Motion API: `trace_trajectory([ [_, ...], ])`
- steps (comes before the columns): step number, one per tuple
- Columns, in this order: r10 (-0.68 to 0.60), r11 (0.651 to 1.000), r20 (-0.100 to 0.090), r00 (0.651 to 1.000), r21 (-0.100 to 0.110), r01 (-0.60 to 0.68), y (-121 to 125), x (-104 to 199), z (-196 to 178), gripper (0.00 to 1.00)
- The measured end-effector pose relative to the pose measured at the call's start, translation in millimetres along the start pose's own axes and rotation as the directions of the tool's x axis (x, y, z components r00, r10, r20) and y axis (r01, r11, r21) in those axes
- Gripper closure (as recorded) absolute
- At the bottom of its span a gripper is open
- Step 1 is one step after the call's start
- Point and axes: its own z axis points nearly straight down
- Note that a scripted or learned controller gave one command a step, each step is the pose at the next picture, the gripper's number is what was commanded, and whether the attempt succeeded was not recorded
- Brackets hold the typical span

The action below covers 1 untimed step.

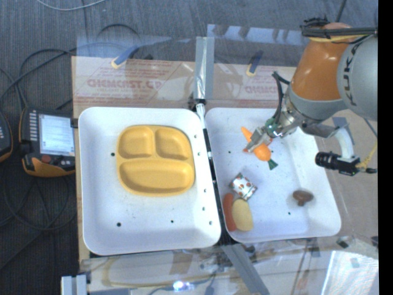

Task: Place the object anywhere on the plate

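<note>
The gripper hung low over the right bin, toward its far left corner, with the orange toy carrot touching its tips; whether its fingers were open or closed on the carrot could not be told from the slanted view. The carrot, judged to be the object to move, lay in that corner with its green end pointing toward the bin's middle, an easy reach for an arm entering from the right. The yellow divided plate sat in the middle of the left bin, well apart from the carrot, so the ridge between the bins had to be cleared. A small patterned can, a potato-like piece against the near edge and a brown lump stayed clear of that path
</note>
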Motion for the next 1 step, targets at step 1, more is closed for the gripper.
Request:
trace_trajectory([
  [1,-0.053,0.999,-0.001,0.999,0.0,0.053,65.4,50.9,25.2,1.0],
])
